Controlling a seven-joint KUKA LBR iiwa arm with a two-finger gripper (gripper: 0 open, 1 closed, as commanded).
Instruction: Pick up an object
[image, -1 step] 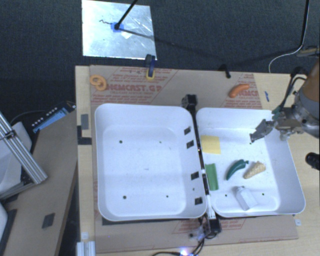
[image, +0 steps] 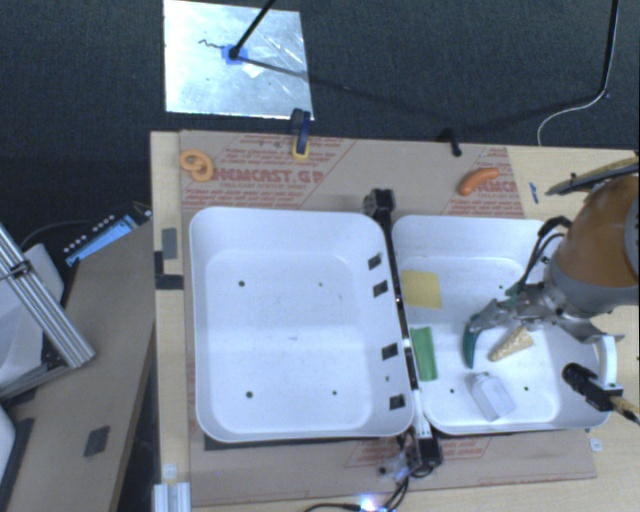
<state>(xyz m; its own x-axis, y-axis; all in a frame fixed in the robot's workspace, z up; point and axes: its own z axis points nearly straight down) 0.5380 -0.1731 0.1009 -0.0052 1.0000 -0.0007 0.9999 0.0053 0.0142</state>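
The jaws (image: 478, 325) hang low in the right bin (image: 460, 232), spread open with nothing between them. Just beside their tips stands a teal piece (image: 467, 346), and a tan wedge (image: 511, 344) lies close under the wrist. Nearer the front wall is a clear block (image: 491, 395); toward the divider lie a green bar (image: 424, 353) and a yellow square (image: 421, 289). Red print on the cardboard worktop (image: 260, 176) is too blurred to read.

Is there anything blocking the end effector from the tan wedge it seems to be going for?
Nothing visible blocks it. The end effector sits right beside the tan wedge in the right bin; the teal piece lies close on its other side.
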